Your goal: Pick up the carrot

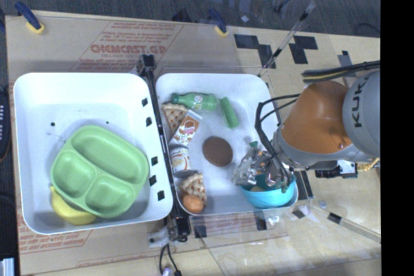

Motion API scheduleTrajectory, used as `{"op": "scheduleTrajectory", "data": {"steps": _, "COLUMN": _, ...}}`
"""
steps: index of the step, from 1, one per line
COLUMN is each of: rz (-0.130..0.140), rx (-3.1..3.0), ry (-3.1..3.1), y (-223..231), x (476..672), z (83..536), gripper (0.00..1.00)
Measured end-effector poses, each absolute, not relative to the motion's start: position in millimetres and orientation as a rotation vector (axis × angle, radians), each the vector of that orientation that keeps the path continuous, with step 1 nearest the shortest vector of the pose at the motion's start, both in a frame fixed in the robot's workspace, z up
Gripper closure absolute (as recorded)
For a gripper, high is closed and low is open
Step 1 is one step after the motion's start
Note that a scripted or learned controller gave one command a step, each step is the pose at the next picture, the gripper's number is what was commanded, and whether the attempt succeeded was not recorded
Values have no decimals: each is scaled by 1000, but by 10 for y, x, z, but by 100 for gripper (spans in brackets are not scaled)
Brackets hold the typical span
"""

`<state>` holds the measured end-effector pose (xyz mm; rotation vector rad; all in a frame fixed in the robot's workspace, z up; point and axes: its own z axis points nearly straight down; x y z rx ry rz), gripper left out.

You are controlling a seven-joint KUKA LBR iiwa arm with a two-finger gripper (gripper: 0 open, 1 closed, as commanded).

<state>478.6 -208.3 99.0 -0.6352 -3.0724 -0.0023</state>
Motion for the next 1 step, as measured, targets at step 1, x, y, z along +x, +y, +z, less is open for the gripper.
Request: {"op": "scheduleTrajectory", "data": {"steps": 1, "rz": 3, "rx": -331, "ry": -3126, "y": -1574, "x": 4784, "z": 1589, "gripper": 100}}
